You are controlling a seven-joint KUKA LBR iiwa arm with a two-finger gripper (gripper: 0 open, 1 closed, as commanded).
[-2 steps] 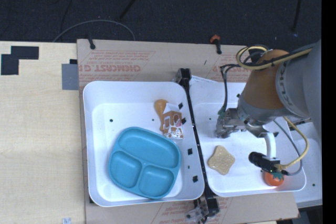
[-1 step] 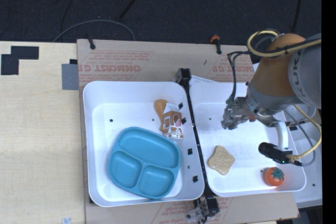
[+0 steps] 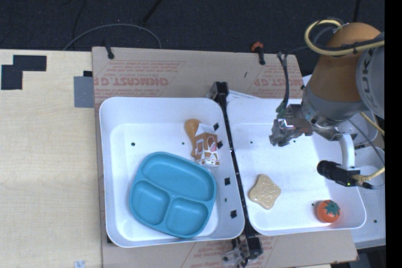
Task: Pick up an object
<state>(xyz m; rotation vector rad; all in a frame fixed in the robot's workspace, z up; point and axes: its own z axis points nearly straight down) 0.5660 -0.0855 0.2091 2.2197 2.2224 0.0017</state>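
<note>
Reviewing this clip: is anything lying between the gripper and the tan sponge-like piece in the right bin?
Nothing visible. The gripper is over the right bin, and only bare white floor separates it from the tan piece below. The orange tomato-like toy sits off in the corner.

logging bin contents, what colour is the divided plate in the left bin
Light blue all over; the divided plate shows plainly in the camera view.

Arm (image 3: pixel 342 81) enters from the right edge, grey body, orange band above the wrist. Wrist angled down and to the left. Tool (image 3: pixel 280 133) at its low end, dark metal; fingertips too indistinct to read.
</note>
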